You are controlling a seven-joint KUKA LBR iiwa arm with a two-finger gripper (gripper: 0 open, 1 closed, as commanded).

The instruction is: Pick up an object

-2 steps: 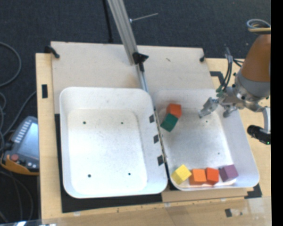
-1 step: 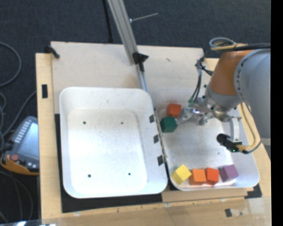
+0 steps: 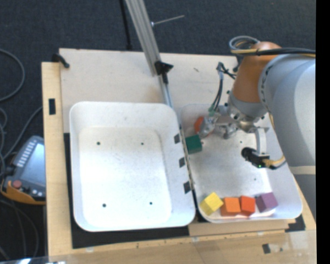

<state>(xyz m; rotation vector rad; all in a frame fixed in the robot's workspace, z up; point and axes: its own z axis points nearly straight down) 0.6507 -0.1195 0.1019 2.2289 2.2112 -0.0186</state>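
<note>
tool over the right bin, near the green and orange pieces

the grey arm point(image 3: 289, 109) reaches in from the right, its orange band point(image 3: 252, 81) above the wrist. the tool point(image 3: 213, 126) sits low over the far left part of the right bin point(image 3: 289, 194). whether it is open or closed cannot be told from this view, and nothing can be seen gripped in it.

just beside the tool, a small orange piece point(image 3: 198, 124) lies near the bin's left wall, and a green cube point(image 3: 193, 144) rests just below it, close to the divide between the 2 bins. whether the tool touches either one cannot be told.

along the near edge of the right bin, 4 blocks sit in a row: a yellow block point(image 3: 212, 202) at the left, tilted, then 2 orange blocks point(image 3: 239, 205) touching each other, then a purple block point(image 3: 266, 202) at the right.

the left bin point(image 3: 126, 166) stands side by side with the right one on the bench point(image 3: 110, 76). a metal rail point(image 3: 146, 32) runs at a slant from the top of the view down to the bins' far edge. a handheld pendant point(image 3: 27, 169) with cables lies on the dark floor at the left.
</note>
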